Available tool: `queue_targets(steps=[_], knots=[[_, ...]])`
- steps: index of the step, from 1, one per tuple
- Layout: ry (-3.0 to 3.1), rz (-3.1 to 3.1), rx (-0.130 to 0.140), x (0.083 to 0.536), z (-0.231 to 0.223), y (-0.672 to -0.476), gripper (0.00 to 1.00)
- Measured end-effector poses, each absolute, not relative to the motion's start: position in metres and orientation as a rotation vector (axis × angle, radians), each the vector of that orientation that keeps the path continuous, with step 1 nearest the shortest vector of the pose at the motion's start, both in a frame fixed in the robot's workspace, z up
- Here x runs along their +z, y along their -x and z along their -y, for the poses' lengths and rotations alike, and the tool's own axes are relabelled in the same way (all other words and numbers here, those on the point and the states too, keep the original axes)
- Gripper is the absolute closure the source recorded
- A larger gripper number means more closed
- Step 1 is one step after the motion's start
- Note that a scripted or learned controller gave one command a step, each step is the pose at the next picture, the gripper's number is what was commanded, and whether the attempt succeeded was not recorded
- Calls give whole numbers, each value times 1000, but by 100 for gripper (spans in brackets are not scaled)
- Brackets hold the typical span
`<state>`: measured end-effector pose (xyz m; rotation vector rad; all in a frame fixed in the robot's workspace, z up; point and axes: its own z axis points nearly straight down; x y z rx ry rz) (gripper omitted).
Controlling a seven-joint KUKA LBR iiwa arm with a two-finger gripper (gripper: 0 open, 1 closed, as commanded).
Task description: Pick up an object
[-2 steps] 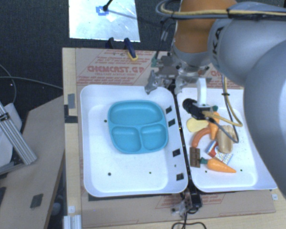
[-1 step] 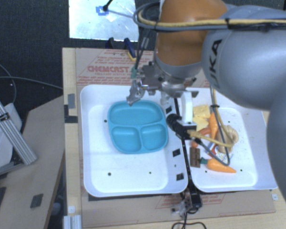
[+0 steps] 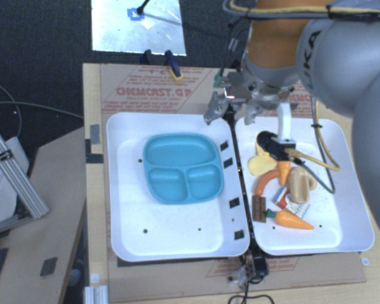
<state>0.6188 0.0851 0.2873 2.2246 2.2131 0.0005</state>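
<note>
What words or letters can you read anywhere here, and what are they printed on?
"CHEMCAST GP", red, on the brown sheet behind the bins; smaller red lines under it are too blurred to read.
More red print on the same sheet at the front edge, too blurred to read.
A dark letter, likely "K", on the grey arm; the rest runs out of sight.
The wrappers among the toys are too small to read.

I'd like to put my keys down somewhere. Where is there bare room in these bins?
Left bin: bare floor all around the blue tray, widest below it. Right bin: bare along its right side; crowded at the pile near the divider, around the carrot.
</note>
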Motion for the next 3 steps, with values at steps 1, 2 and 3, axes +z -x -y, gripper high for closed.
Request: queue_targets(steps=[1, 2, 3], knots=[[-2225, -2216, -2, 230, -5, -634, 0], [-2227, -2211, -4, 120, 103, -668, 0], [-2213, -2227, 5, 187, 34, -669, 0]])
